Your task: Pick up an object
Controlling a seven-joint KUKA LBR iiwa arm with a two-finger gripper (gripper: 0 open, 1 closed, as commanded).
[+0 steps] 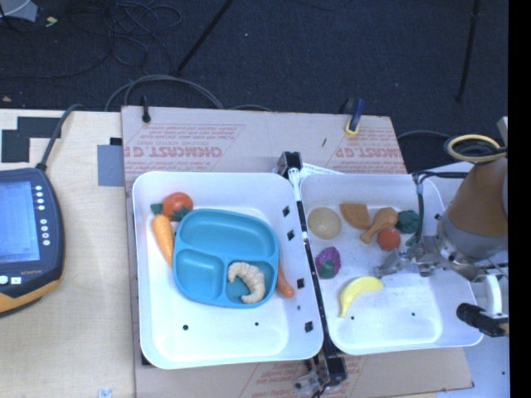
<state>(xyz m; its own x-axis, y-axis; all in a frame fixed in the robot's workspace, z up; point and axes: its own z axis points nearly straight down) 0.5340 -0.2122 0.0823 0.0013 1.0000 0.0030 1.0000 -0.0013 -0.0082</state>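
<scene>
My gripper (pixel 393 264) hangs low over the middle of the right bin (pixel 415 326), reaching in from the right under the grey arm with its orange band (pixel 479 199). A small red ball-like fruit (pixel 388 240) lies just behind it, touching a tan drumstick (pixel 377 221). A yellow banana (pixel 358 291) lies just in front and to the left. Further left sit purple grapes (pixel 328 260) and a beige round piece (pixel 323 221). An orange wedge (pixel 355 214) and a dark green piece (pixel 407 220) lie at the bin's back.
The left bin (pixel 166 330) holds a blue divided plate (pixel 224 255) with a shrimp (pixel 249 279), an orange carrot (pixel 163 237), a tomato (pixel 177 204) and another carrot (pixel 284 283). A raised divider (pixel 303 247) separates the bins. A teach pendant (pixel 25 226) lies at the far left.
</scene>
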